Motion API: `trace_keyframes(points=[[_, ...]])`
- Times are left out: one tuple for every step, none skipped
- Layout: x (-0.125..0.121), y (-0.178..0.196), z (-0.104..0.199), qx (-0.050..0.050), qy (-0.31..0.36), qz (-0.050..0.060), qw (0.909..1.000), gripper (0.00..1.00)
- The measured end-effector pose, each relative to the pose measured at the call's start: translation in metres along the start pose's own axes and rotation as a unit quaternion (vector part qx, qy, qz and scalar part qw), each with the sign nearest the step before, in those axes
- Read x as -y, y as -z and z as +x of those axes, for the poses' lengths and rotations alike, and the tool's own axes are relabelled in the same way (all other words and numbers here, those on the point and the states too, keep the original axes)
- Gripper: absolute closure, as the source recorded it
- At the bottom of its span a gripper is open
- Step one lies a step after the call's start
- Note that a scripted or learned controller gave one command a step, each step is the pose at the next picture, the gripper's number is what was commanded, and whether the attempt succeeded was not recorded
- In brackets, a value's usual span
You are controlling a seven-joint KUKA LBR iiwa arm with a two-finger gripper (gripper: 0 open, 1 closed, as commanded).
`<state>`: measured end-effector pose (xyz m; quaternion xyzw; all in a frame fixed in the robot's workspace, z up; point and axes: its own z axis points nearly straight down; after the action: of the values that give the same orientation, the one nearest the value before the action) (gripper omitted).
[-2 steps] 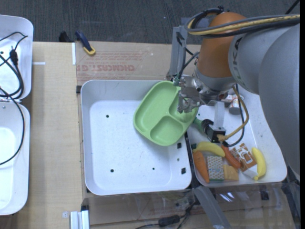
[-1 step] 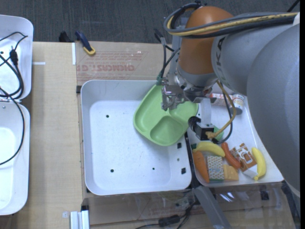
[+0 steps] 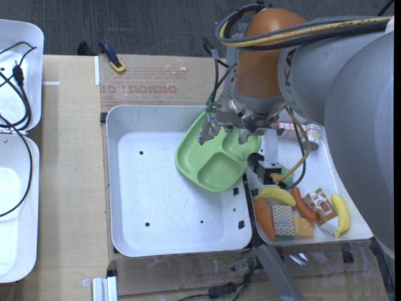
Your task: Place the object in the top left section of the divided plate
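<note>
A light green divided plate (image 3: 210, 162) lies at the right side of the left bin (image 3: 131, 187), its right rim leaning up on the wall between the two bins. My gripper (image 3: 224, 135) hangs just over the plate's far part, under the orange wrist band. Its two dark fingers (image 3: 205, 134) stand spread apart over the plate, and I see nothing between them. The arm hides part of the plate's far right sections. Toy food lies in the right bin (image 3: 351, 227): a yellow banana (image 3: 276, 194), an orange carrot (image 3: 263, 219) and a tan waffle-like piece (image 3: 283, 221).
More food lies in the right bin: a second banana (image 3: 341, 215), a red-orange piece (image 3: 304, 205) and a small packet (image 3: 321, 201). A small bottle (image 3: 308, 132) lies near its far wall. Cardboard (image 3: 150, 83) lies behind the bins. White trays with cables (image 3: 15, 105) stand at the left.
</note>
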<state>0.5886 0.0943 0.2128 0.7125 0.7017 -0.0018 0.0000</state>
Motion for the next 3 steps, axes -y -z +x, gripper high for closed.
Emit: trace_keyframes(points=[[-0.0003, 0.0075, -0.0013, 0.001, 0.0, 0.001, 1.0, 1.0], [-0.0002, 0.0075, -0.0012, 0.001, 0.0, 0.001, 1.0, 0.0], [-0.0006, 0.015, -0.0026, 0.002, 0.001, 0.003, 1.0, 1.0]])
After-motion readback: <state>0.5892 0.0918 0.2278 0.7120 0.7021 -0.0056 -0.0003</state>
